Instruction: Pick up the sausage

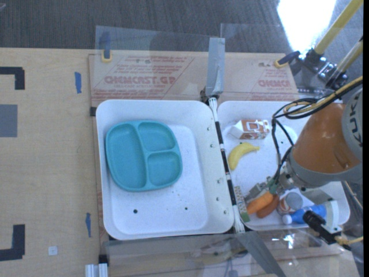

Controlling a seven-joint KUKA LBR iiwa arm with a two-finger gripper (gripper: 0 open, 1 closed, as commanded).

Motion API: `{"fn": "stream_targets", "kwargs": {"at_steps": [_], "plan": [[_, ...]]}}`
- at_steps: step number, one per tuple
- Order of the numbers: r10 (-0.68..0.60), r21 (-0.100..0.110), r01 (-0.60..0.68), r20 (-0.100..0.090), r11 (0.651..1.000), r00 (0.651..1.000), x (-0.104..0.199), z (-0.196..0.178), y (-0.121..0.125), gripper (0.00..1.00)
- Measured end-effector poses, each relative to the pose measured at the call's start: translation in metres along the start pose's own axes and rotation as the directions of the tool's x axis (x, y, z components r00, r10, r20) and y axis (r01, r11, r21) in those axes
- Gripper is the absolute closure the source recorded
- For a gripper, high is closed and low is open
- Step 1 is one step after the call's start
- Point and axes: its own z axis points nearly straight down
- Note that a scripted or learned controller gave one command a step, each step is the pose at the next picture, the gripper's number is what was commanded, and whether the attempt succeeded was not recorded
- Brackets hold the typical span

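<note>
Pale wooden tabletop (46, 172) carries two shallow white bins side by side, with strips of blue tape and black markings on the bare wood to the left

Nearest the camera, in the right bin (230, 111), a cluster of small things lies along the near wall. A blue and white bottle (294, 216) lies on its side at the near right, with a black part of the arm's gear just beside it. A pale grey round piece (292, 200) sits just behind the bottle. Left of these lies the sausage (270, 209), reddish brown, at the near edge of the right bin and touching an orange carrot (258, 202) that lies slantwise against it on its left

Just above that cluster hangs the pincer (278, 184), low over the bin and close to the sausage and carrot. The wrist hides most of it, so I cannot tell whether it stands wide or narrow, or whether it grips anything. The arm (323, 143) with its orange band covers much of the bin's right half, black cables looping over it

Further back in the same bin a yellow banana (241, 153) lies apart from the cluster, and beyond it a small white and brown carton (252, 128) lies on its side

The left bin (115, 212) holds a teal divided plate (144, 154) in its far left part

Beyond both bins lies a brown printed board (144, 77), then dark grey floor (144, 10)
</note>
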Motion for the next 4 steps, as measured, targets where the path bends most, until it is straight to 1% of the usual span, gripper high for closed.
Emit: {"fn": "stream_targets", "kwargs": {"at_steps": [1,2,3,4], "plan": [[0.135,-0.001,-0.135,0.004,0.991,0.991,-0.070,0.000,-0.022,0.00],[0.139,-0.005,-0.139,0.005,0.990,0.990,-0.071,-0.010,-0.022,1.00],[0.185,0.005,-0.185,0.002,0.983,0.983,-0.114,-0.139,-0.041,1.00],[-0.038,0.002,0.038,0.004,0.999,0.999,-0.083,-0.186,-0.029,1.00]]}}
